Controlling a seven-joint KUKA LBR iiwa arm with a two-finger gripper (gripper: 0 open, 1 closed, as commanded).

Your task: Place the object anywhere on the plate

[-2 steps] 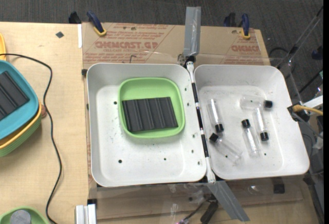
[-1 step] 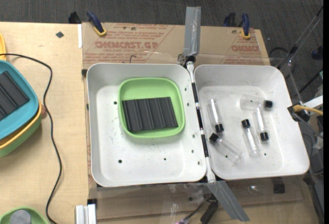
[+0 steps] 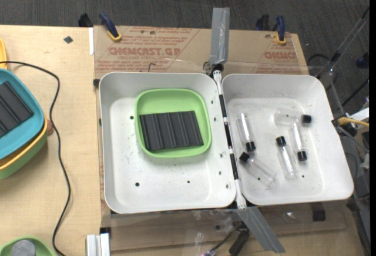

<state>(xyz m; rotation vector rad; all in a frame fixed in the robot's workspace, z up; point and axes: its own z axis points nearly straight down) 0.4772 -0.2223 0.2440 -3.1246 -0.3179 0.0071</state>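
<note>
Camera view: green plate with dark ribbed insert sits in left bin; clear black-capped vials lie scattered in right bin; claw state: cannot tell

A single fixed camera looks down from above the worktop at a slant, its far edge of view reaching dark carpet beyond. It stands far enough off to take in both white bins whole: the left bin with its green plate, and the right bin, side by side across the middle of the frame.
</note>
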